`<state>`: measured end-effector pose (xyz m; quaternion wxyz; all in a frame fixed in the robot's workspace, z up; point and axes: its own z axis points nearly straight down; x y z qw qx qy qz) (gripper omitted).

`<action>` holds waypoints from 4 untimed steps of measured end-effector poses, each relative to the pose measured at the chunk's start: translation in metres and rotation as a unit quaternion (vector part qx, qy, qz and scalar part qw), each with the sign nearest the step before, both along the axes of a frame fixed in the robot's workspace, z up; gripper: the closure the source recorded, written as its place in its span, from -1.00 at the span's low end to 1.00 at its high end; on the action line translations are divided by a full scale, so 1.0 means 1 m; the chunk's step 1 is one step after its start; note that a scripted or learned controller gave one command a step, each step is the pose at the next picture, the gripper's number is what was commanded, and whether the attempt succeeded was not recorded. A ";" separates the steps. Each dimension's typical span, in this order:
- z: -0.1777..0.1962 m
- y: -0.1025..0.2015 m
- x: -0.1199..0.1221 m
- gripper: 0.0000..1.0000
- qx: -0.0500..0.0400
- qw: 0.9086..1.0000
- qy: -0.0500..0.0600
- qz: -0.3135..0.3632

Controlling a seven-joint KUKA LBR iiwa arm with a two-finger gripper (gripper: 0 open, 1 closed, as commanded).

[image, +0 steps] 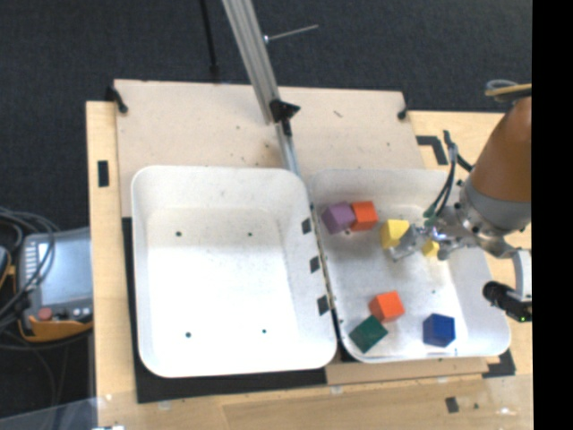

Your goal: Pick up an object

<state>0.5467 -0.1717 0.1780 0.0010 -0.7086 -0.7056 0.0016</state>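
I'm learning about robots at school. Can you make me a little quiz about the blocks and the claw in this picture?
1. True or false: the purple block touches an orange block.
2. Which bin holds all the blocks: A the left bin, or B the right bin?
3. Fill in: the block nearest the claw is ____.

Key: 1 true; 2 B; 3 yellow.

The shallow white left bin (224, 267) offers open floor throughout. In the shallow white right bin (466, 334), a purple cube (337, 217) touches an orange cube (363, 214) near the far rim. A yellow cube (394, 233) crowds the metal two-finger gripper (414, 241). Another orange cube (387, 306), a green cube (368, 333) and a blue cube (439, 329) line the near side, leaving bare floor mid-bin.
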 end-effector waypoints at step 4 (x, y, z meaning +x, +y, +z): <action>0.042 -0.004 -0.006 1.00 -0.001 1.000 -0.005 0.003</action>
